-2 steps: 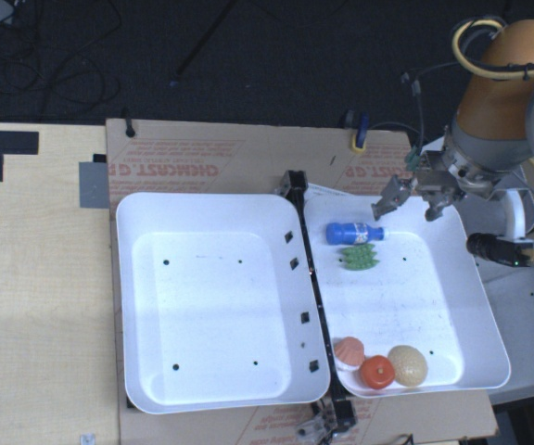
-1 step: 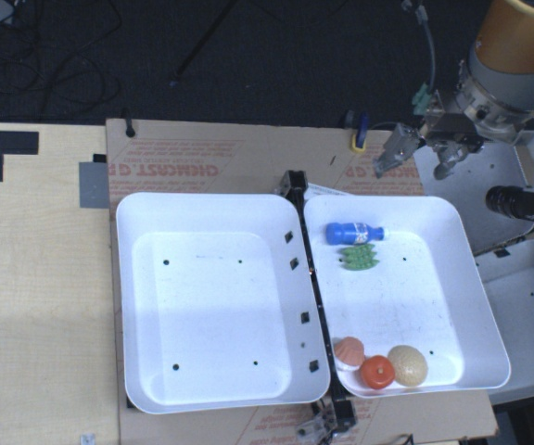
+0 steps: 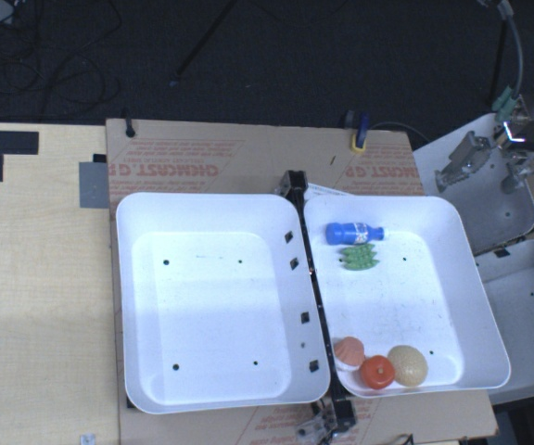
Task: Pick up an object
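The gripper (image 3: 476, 156) hangs at the far right, outside the right bin (image 3: 471, 276), above the grey plate beyond the bin's far right corner. Whether it is open or closed I cannot tell; it is small and seen against clutter. Nothing is seen in its hold.

All the candidates lie in the right bin. A blue bottle (image 3: 353, 233) lies on its side near the far wall, with a green piece (image 3: 360, 258) just beside it on the near side. At the near wall three round things crowd together: a pink one (image 3: 349, 349), a red one (image 3: 376, 372) and a tan one (image 3: 408, 364), touching or almost so. The left bin (image 3: 137, 295) offers nothing to pick.

The risks, as I judge them: the near cluster sits tight against the wall and each other, so fingers may strike the rim or nudge a neighbour and close on nothing. Round things may roll or squirt out. The bottle may roll under a descending finger, and its closeness to the green piece may spoil a clean grasp.
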